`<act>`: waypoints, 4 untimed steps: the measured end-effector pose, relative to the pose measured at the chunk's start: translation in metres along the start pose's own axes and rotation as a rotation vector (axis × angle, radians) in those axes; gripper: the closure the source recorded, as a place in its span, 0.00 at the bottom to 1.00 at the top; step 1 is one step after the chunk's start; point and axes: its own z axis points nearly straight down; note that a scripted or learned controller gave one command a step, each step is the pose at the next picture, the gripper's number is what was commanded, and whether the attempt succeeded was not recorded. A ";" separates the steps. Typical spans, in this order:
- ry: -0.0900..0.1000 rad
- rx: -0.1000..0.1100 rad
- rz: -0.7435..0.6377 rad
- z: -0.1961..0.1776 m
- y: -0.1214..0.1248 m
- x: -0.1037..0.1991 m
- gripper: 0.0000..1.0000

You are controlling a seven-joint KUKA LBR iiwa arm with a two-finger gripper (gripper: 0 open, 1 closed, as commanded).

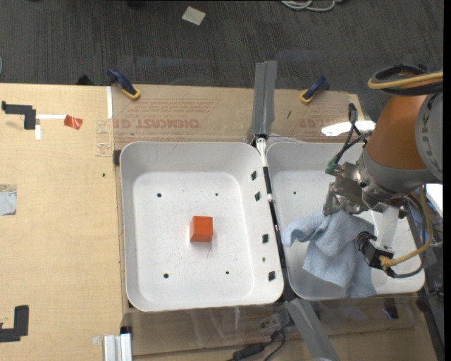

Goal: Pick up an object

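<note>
The arm [405, 134] ran off the right edge, its upper length cut from sight. Its wrist hung over the right bin [296, 173] and hid the hand [345, 201]; whether the fingers stood open or closed could not be told. A blue-grey cloth [331, 247] lay bunched beneath, its upper fold lost under the wrist, and whether the hand touched it could not be told. The cloth and arm hid much of that bin's floor and its right wall. Mirrored print on the cardboard [180, 113] behind the bins was too faint to read fully. Cables [310, 3] at the top edge were cut off.
</note>
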 end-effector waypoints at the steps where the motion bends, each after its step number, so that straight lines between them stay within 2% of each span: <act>1: 0.000 0.000 -0.115 -0.017 0.048 -0.046 1.00; 2: 0.000 0.003 0.229 0.013 0.002 -0.041 1.00; 3: 0.000 0.000 0.568 -0.042 -0.001 -0.073 1.00; 4: -0.001 0.003 0.902 -0.006 0.010 -0.075 1.00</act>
